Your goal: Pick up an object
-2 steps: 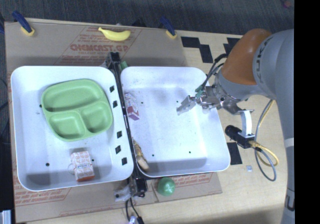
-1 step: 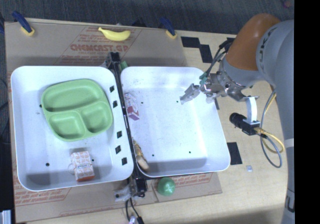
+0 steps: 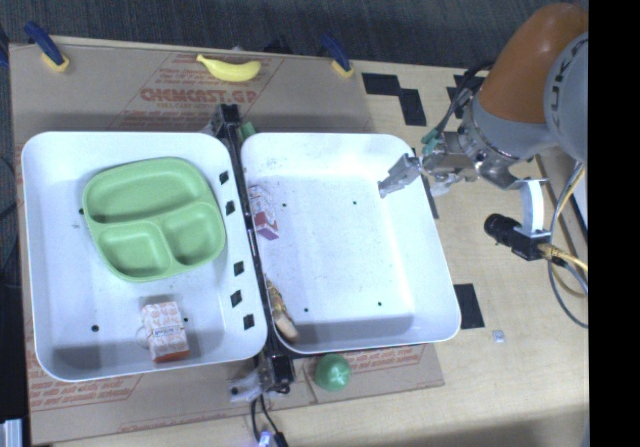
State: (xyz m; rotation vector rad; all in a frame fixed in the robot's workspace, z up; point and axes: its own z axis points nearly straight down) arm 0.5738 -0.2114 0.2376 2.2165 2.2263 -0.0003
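Nothing has been picked up as yet; the whole grasp is judged to remain. The gripper [image 3: 400, 175] is seen at the right rim of the right bin [image 3: 430, 320], near its upper corner, and nothing is seen between it and the bin floor. Whether it stands wide or narrow cannot be told from this slant.

The nearest candidates are noted against the left wall of the right bin: a small red-and-white packet [image 3: 263, 213], lying flat and crumpled, and a pale tan item [image 3: 279, 316] lower down, too small to be identified. Both lie well apart from the gripper. In the left bin [image 3: 40, 235] a green divided tray [image 3: 153, 215] and a small printed carton [image 3: 164, 329] are recorded. A banana [image 3: 229, 67] and a green ball [image 3: 332, 371] lie on the desk outside the bins
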